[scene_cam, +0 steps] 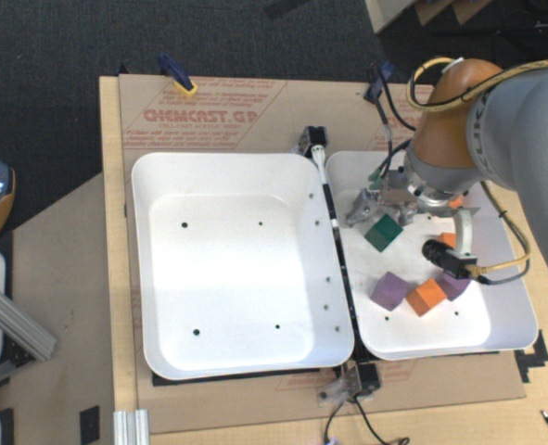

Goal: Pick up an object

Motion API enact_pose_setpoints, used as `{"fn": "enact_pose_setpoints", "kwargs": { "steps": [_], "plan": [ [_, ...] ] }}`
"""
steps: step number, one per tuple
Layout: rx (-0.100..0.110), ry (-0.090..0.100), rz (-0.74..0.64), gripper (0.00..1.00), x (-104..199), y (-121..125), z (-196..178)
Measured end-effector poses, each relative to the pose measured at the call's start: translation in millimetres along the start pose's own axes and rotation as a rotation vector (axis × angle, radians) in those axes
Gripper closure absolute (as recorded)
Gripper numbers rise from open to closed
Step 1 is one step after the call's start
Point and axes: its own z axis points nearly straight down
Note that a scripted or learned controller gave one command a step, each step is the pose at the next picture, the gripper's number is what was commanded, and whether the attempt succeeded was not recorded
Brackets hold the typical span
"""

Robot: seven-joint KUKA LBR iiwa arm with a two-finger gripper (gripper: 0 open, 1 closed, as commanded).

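Hand hangs low in the right bin, toward the table's far edge, fingers pinching a green block, evidently the chosen pick. Purple block and orange block lie loose nearer the near edge.

Blocks in right bin; pincer above.

Gripper: you're seeing it gripping the green block in the right bin.
Purple block: lying at its 6 o'clock.
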Motion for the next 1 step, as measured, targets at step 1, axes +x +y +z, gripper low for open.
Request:
{"fn": "enact_pose_setpoints", "kwargs": {
  "steps": [1],
  "plan": [
    [-0.007, -0.002, 0.002, 1.00, -2.1, 2.5, -10.8]
  ]
}}
